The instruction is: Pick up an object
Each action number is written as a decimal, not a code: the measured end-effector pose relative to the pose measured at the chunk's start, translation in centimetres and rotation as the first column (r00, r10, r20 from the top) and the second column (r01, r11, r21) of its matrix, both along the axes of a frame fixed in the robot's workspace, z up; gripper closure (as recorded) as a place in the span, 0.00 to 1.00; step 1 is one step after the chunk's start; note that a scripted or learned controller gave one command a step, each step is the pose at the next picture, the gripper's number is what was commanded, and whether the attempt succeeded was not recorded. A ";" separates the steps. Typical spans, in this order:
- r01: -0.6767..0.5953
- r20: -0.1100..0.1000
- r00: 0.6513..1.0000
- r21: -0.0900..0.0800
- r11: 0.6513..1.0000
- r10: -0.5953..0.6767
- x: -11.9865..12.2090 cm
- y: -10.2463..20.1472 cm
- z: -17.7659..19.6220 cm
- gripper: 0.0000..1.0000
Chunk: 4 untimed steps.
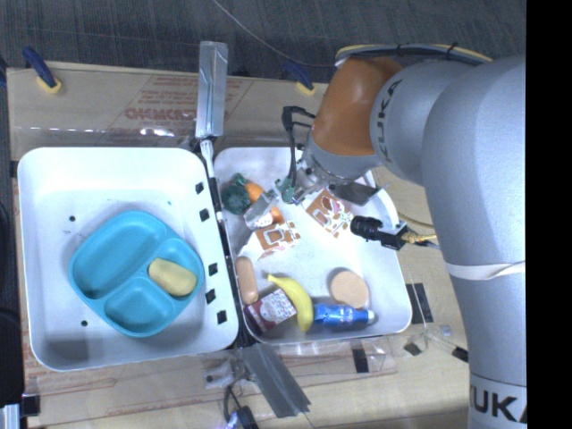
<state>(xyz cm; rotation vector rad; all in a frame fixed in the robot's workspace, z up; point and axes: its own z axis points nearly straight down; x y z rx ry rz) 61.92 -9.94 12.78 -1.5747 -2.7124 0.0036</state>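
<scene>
The grey arm (465,195) reaches in over the right bin (393,315), its orange band (353,105) above the wrist, and the gripper (288,189) sits low over the bin's far half, near the divider between the two bins; whether it is released or clenched on anything I cannot tell, since the wrist hides that part. Right beside the gripper, toward the divider, lie a dark green object (236,195) and a small orange piece (255,189), the two touching. Just below the gripper is a patterned orange-and-white packet (275,236), and a second such packet (329,213) lies on its other side, under the wrist. Further toward the near edge, well apart from the gripper, are a sausage (245,280) along the divider, a yellow banana (297,298) leaning over a red-labelled item (273,309), a round tan disc (349,288) and a blue bottle (341,315) lying on its side. Across the divider, in the left bin (54,172), a blue sectioned plate (107,262) carries a yellow lump (172,276) in one compartment
</scene>
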 end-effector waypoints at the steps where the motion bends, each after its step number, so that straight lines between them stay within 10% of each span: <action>1: 0.190 0.014 0.982 -0.001 0.982 -0.190 -2.1 -0.5 12.4 0.00; 2: 0.098 0.014 0.995 -0.004 0.995 -0.098 3.6 -0.9 -1.9 0.00; 3: 0.246 0.002 0.969 -0.002 0.969 -0.246 3.7 -0.6 -3.5 0.00; 4: 0.242 0.004 0.970 -0.003 0.970 -0.242 3.8 -0.6 -2.4 1.00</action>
